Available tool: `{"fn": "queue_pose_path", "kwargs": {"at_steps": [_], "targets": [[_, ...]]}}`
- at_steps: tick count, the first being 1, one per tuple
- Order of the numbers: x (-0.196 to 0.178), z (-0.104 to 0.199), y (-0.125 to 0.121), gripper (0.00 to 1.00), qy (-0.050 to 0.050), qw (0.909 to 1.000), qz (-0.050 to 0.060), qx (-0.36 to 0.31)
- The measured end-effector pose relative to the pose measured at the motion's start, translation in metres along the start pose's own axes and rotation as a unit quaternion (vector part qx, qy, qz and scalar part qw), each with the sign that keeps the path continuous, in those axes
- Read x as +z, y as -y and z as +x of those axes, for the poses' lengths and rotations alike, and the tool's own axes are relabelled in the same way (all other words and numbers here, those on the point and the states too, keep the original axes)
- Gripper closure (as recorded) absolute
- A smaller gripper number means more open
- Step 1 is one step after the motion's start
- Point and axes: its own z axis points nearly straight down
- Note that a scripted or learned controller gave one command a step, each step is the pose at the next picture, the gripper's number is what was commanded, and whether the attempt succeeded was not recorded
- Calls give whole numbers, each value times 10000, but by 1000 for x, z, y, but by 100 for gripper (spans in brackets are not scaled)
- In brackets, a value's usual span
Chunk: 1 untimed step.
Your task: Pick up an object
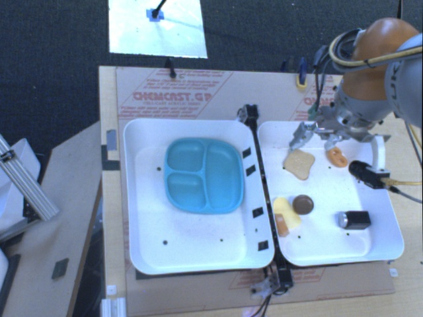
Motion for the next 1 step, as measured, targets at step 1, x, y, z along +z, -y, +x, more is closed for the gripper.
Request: {"fn": "queue_pose_path", "kwargs": {"at_steps": [1], "targets": [[-8,0,-3,0,4,10000,-68,-9]]}}
